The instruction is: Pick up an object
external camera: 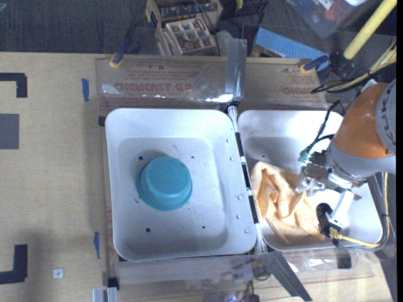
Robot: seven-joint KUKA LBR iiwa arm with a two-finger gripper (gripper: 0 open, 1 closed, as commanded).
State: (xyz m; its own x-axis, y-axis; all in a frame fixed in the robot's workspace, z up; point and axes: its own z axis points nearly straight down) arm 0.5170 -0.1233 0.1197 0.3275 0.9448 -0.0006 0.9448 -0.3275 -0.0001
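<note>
An orange cloth (280,203) is lying crumpled in the right bin (264,137), at lower right of the frame, bunched against that bin's left wall and near edge. The gripper (310,182) is sitting at the cloth's upper right edge, touching or just above the folds; whether it is gripping anything cannot be told from here. The arm (362,137) is reaching in from the right edge of the frame, its orange band bending down toward the wrist, cables trailing below.

Behind the bins, a clear sheet (167,83) is showing reddish lettering too blurred to read.

In the left bin (119,143), a teal bowl (165,182) is resting upside down left of centre, leaving bare white floor all around it. The upper half of the right bin is lying open.
</note>
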